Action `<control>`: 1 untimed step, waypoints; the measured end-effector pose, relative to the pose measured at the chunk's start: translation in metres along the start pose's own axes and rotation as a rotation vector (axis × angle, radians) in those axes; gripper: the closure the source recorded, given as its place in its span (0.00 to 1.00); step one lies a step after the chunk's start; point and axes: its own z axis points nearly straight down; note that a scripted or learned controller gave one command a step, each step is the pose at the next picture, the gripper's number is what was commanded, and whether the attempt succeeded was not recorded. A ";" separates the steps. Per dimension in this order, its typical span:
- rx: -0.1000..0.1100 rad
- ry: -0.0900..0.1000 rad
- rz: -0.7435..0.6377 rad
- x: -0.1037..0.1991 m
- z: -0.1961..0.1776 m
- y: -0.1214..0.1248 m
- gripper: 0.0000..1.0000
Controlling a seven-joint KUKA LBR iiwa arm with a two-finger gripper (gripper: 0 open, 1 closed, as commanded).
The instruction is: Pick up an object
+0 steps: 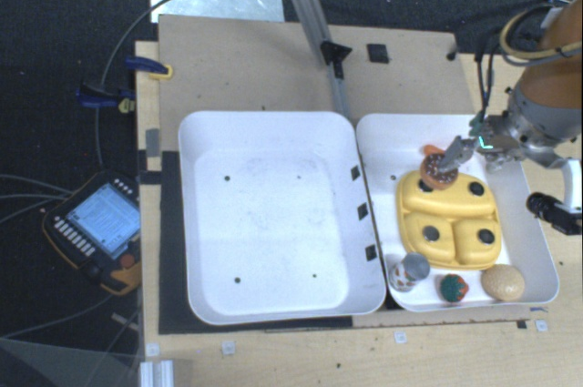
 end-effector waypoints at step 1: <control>-0.002 0.000 0.000 0.000 -0.001 0.000 0.00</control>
